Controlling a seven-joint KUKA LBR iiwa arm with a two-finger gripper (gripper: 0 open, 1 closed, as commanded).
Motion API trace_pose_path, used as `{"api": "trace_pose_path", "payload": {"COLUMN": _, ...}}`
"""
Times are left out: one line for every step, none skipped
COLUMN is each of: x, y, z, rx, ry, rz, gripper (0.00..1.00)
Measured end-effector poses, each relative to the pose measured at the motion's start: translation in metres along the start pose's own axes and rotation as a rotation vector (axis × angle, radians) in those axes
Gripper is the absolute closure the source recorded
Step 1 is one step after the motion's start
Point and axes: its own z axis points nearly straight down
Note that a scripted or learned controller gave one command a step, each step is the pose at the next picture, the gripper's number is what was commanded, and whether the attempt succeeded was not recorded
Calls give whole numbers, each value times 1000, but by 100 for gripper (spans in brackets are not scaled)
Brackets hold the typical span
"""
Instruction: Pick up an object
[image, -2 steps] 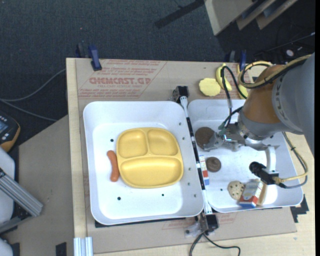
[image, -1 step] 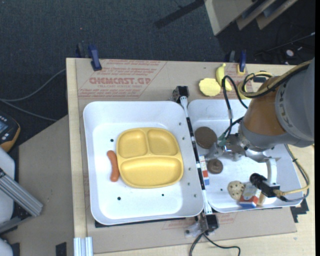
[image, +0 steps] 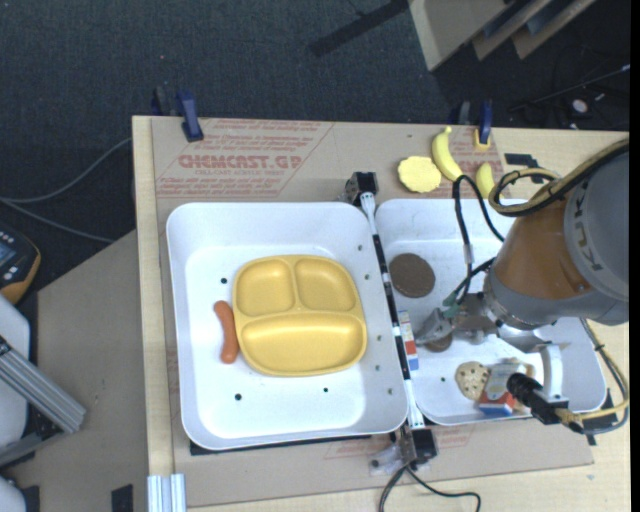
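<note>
Apparently my gripper (image: 440, 330) hung just beside 1 brown disc (image: 410, 274); finger state unclear; it looked light, stiff, flat; I'd pinch its rim.

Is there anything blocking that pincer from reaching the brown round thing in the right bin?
Nothing visible does. The pincer sits low in the right bin, and the brown disc lies just above it in the camera view, with bare white floor between them. The cookie lies on the other side, out of the way.

Banana (image: 446, 154), yellow disc (image: 419, 174) on bench, outside bins.
</note>
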Motion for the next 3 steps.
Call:
{"api": "trace_pose_path", "payload": {"x": -16, "y": 8, "z": 0, "rx": -6, "ry": -3, "rz": -1, "gripper": 0}}
{"api": "trace_pose_path", "payload": {"x": 0, "y": -7, "z": 0, "rx": -2, "ry": 0, "rz": -2, "gripper": 0}}
{"api": "trace_pose_path", "payload": {"x": -35, "y": 10, "z": 0, "rx": -7, "ry": -5, "rz": 0, "gripper": 0}}
